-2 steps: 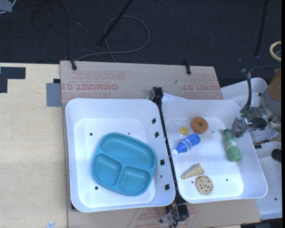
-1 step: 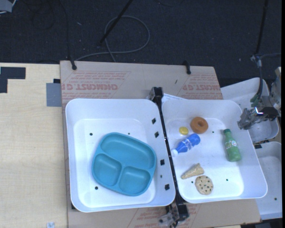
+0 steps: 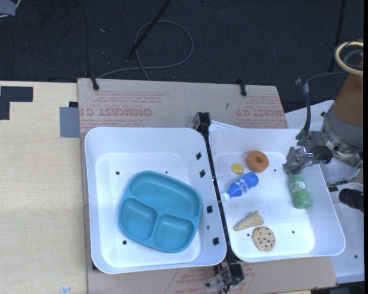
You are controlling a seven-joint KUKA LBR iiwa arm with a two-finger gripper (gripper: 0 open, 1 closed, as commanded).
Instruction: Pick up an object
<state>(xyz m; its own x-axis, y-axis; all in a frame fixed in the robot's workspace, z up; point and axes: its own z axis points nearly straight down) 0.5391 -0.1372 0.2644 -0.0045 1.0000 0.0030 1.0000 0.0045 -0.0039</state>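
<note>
The right bin (image 3: 331, 241) holds several small things. A brown doughnut (image 3: 257, 161) lies near the back, with a small yellow piece (image 3: 237, 168) to its left. In front of them lies a blue bottle (image 3: 241, 185) with a white cap. Closer to the front are a tan cone (image 3: 249, 221) and a chocolate-chip cookie (image 3: 264, 238). A green bottle (image 3: 300, 190) lies near the bin's right wall. My gripper (image 3: 299, 159) hangs over that wall at the back right, just above the green bottle's far end and right of the doughnut.
The left bin (image 3: 104, 164) holds a blue divided plate (image 3: 159, 211). A black divider (image 3: 210, 182) joins the two bins. Both bins rest on a cardboard sheet (image 3: 172, 106). Cables lie on the dark floor behind, and a wooden bench top (image 3: 30, 195) extends to the left.
</note>
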